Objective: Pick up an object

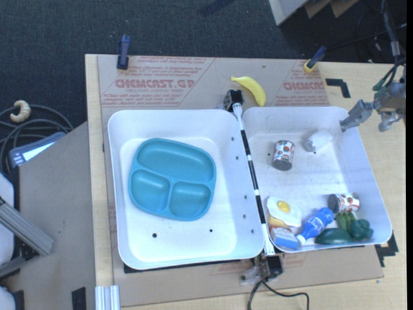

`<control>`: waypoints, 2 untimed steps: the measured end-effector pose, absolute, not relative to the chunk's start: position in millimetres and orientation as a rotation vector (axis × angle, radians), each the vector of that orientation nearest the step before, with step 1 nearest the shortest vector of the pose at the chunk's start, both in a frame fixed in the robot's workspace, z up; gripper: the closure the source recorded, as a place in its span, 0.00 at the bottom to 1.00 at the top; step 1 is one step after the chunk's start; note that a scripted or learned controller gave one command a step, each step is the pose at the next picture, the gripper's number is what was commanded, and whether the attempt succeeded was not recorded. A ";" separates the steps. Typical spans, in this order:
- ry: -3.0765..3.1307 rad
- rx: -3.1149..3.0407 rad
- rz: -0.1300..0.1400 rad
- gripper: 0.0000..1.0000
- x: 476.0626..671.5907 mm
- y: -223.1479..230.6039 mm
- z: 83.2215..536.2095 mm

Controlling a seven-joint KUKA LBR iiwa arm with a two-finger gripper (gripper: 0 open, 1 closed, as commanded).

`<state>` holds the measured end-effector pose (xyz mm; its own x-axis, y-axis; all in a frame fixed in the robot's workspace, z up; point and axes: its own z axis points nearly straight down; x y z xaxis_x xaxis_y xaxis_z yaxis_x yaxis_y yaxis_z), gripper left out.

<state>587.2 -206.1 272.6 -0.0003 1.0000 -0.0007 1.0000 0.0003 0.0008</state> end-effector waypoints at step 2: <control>2.224 2.223 -0.002 0.00 598.7 -99.5 84.0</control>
